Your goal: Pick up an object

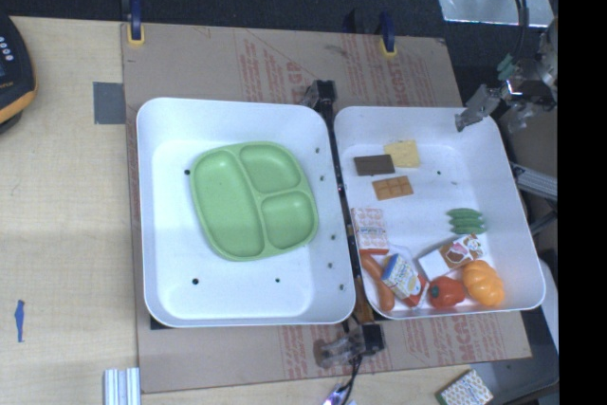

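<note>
Wooden counter w/ two white bins on cardboard. My pincer sits at the right bin's upper-right rim; can't tell its state. Food items lie below and left of it: green beans, orange, crackers. Green tray far left of pincer.

arm at the far right edge
the claw sits low on the arm's end, tilted down and leftward, holding nothing; most of the arm is cut off.
</note>
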Available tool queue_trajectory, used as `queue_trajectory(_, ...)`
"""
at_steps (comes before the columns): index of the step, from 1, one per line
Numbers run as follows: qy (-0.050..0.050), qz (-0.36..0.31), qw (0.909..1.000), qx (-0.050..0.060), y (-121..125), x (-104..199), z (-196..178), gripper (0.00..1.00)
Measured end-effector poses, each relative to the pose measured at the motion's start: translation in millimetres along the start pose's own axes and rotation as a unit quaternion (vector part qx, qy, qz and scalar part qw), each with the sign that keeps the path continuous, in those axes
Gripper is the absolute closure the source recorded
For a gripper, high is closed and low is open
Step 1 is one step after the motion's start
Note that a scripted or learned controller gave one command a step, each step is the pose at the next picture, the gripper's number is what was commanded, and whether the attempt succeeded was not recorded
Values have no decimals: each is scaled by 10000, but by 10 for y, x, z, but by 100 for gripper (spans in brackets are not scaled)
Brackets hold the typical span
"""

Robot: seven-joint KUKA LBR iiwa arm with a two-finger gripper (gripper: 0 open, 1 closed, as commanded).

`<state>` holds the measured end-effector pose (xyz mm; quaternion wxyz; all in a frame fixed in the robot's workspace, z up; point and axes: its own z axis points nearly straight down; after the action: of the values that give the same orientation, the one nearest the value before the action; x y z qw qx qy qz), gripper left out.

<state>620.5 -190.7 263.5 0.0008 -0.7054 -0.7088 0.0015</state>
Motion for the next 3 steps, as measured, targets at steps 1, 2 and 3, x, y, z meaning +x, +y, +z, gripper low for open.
queue_trajectory(1,12,-16,10000,26,-398,629,1118,0)
queue_trajectory(2,1,-13,10000,-2,-123,832,1716,0)
queue_trajectory(3,21,47,9998,210,300,951,1744,0)
